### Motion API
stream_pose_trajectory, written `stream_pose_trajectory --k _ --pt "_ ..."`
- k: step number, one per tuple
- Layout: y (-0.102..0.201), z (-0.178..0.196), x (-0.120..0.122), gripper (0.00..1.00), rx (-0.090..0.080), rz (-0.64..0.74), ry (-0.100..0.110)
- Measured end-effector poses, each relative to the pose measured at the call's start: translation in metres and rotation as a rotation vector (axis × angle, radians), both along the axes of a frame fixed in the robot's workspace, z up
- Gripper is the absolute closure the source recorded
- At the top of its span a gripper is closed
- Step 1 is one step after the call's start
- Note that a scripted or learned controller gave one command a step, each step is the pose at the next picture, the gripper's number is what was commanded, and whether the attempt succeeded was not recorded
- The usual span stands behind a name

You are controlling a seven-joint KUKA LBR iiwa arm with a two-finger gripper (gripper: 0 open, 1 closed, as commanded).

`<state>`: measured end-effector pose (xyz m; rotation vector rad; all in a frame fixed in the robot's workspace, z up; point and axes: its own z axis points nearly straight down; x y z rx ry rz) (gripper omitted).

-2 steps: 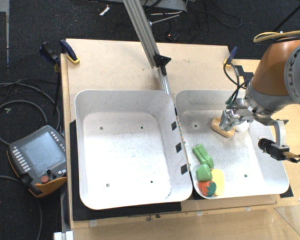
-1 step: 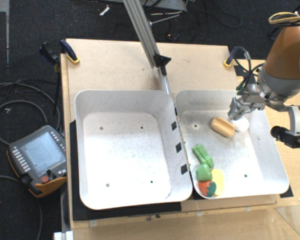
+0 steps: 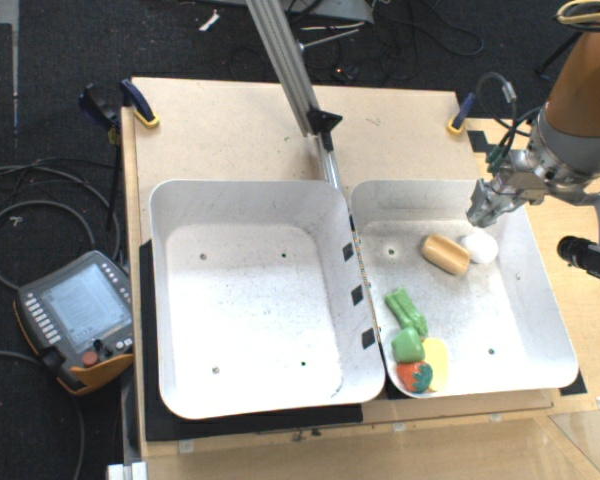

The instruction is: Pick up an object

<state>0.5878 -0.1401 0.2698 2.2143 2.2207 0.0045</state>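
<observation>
The right bin (image 3: 540, 308) holds a tan cylinder (image 3: 446, 253), a white ball (image 3: 479, 247) touching its right end, a green toy (image 3: 407, 314), a second green piece (image 3: 408, 345), a yellow piece (image 3: 435, 353) and a red-orange piece (image 3: 416, 376) near the front edge. My gripper (image 3: 482, 211) hangs over the back right part of this bin, just above and behind the white ball. I see nothing between its fingers.
The left bin (image 3: 180, 208) lies beside the right one on the wooden bench (image 3: 230, 128). A metal pole (image 3: 285, 53) slants down to the ridge between the bins. A teach pendant (image 3: 75, 313) lies on the floor at left.
</observation>
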Motion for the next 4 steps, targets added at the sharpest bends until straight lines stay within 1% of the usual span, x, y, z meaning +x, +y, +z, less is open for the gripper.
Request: stream_pose_trajectory --k 1,2,3,4 --pt "0.051 -0.017 0.01 1.0 0.003 0.005 0.007" --pt "0.104 -0.012 0.023 1.0 0.003 0.005 0.003" --pt "0.158 -0.009 0.036 1.0 0.003 0.005 0.004" --pt "0.212 -0.029 0.036 1.0 0.003 0.005 0.009"
